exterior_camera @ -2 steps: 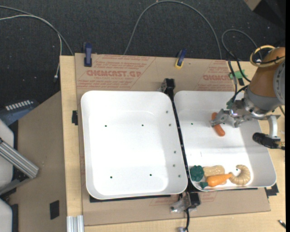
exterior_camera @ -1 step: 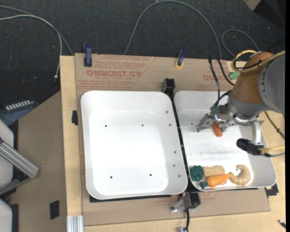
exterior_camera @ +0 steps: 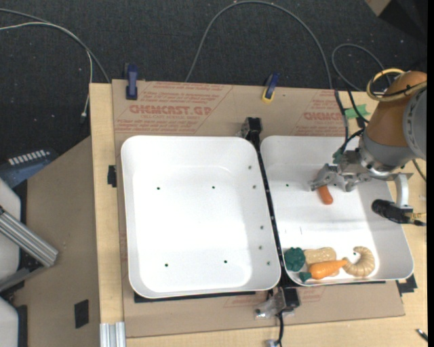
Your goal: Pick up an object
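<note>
Grey metal gripper [exterior_camera: 330,181] hanging over the right bin [exterior_camera: 298,223], in its upper half toward the far right corner, below a rounded orange wrist band and grey arm [exterior_camera: 397,129] reaching in from the right. Fingers spread partway, angled downward and to the left, tips just above a small orange cylinder [exterior_camera: 326,195]. Short, smooth, stubby, that cylinder; sitting right under the fingertips, yet impossible to tell whether pinched between them or merely lying on the bin floor beneath. Black cables looping around the wrist, a black stubby part [exterior_camera: 390,211] jutting out below the arm near the bin's right edge.

Along the right bin's near edge, a row of small objects, huddled together: a dark green bumpy lump [exterior_camera: 294,258] nearest the left corner, a pale tan rounded block [exterior_camera: 319,255] just beside it, a glossy orange carrot-like shape [exterior_camera: 323,270] touching the near rim, and a ribbed, curled beige piece [exterior_camera: 362,261] like a shrimp at the right end.

Smooth white plastic, shallow, rounded corners on both bins. Left bin [exterior_camera: 196,217] alongside, touching along the shared middle edge, with a few tiny dark dots on its floor. Black clips [exterior_camera: 252,127] at the far and near ends of the seam between the bins.

Brown cardboard sheet [exterior_camera: 196,105] beneath, printed in faded red lettering, held at its far edge by a blue clamp [exterior_camera: 131,81] and a blue-and-yellow clamp [exterior_camera: 270,87]. Dark speckled floor beyond, crossed by thin white cables [exterior_camera: 271,7].
</note>
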`<control>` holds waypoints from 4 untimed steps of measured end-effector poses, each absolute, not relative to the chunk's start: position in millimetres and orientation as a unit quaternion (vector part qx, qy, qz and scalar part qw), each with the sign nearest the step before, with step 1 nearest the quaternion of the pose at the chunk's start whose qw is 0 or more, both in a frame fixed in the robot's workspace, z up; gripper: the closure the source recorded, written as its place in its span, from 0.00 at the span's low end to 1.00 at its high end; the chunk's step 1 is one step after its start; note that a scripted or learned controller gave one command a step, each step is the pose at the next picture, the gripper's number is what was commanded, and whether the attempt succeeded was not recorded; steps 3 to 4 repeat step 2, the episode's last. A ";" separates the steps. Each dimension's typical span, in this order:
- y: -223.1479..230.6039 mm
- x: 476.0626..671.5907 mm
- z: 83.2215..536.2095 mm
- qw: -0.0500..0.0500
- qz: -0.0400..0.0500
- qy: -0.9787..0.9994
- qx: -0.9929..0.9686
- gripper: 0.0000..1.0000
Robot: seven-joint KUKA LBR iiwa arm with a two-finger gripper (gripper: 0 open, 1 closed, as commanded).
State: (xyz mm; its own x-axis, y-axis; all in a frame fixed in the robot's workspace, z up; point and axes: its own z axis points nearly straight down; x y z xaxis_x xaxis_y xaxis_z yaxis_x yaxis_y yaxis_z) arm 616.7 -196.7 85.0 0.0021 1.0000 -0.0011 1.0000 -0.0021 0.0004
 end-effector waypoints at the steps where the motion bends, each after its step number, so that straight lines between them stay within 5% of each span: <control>1: -145.5 595.0 84.9 0.000 0.001 0.708 0.706 0.00; 2: -217.3 618.1 98.3 0.001 0.000 0.706 0.708 0.00; 4: -217.3 618.1 98.3 0.001 0.000 0.706 0.708 0.00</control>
